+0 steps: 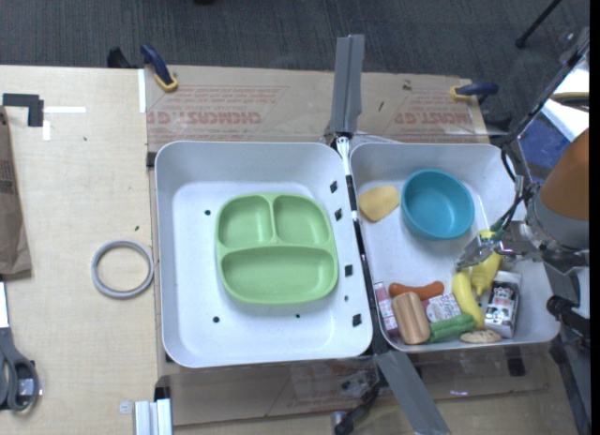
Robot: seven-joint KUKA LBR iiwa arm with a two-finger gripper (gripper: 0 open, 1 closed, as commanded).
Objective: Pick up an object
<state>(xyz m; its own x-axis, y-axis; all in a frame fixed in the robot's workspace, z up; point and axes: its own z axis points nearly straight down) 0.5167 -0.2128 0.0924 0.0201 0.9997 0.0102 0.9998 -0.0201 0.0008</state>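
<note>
The right bin [403, 246] holds a blue bowl [438, 203] at the back and a pale yellow lump [379, 202] to its left. Along the bin's front lie an orange sausage-shaped piece [416, 289], a tan roll [410, 317], a green piece [451, 327], a small red-and-white packet [442, 307], a yellow banana [466, 294] and a white carton [503, 306]. My gripper [480, 255] is low in the bin's right side, just above the banana's upper end and right of the bowl. The arm's orange band [572, 185] is at the right edge.
The left bin [178, 236] carries a green divided plate [277, 247]. On the bench to the left lie a grey ring [123, 267] and a brown bag [11, 208]. A grey divider bar [348, 82] stands behind the bins. Blue clamps [159, 67] hold the cardboard.
</note>
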